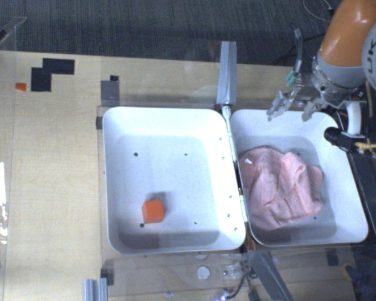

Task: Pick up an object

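Note:
A crumpled pink cloth (282, 185) lies in the right bin (344, 221), covering much of its floor. A small orange block (153, 211) sits on the floor of the left bin (122, 168), near its front left. My gripper (294, 107) hangs over the back edge of the right bin, above and behind the cloth, apart from it. Its two grey fingers stand spread apart with nothing between them.
A grey metal post (225, 74) rises between the two bins at the back. Black blocks (49, 73) and a small orange piece (20, 87) lie on the bench at the far left. Cables and a white fitting (352, 119) hang beside the wrist.

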Robot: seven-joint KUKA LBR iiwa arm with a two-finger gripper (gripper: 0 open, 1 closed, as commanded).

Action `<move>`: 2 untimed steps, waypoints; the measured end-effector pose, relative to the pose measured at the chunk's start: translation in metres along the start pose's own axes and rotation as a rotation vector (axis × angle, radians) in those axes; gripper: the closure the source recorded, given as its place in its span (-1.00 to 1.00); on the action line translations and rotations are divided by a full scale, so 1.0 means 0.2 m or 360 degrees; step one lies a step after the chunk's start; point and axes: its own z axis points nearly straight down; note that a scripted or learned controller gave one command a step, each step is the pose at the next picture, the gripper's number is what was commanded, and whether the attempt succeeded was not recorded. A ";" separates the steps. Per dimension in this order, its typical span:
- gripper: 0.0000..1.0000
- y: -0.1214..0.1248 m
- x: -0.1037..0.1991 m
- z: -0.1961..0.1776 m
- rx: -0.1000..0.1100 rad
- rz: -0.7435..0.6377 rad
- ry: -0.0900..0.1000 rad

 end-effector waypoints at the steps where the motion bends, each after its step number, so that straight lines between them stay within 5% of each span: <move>1: -1.00 0.00 -0.20 0.69 0.0001 -0.0178 0.0000; 2: -1.00 -0.28 -0.32 0.75 -0.0015 -0.0298 -0.0006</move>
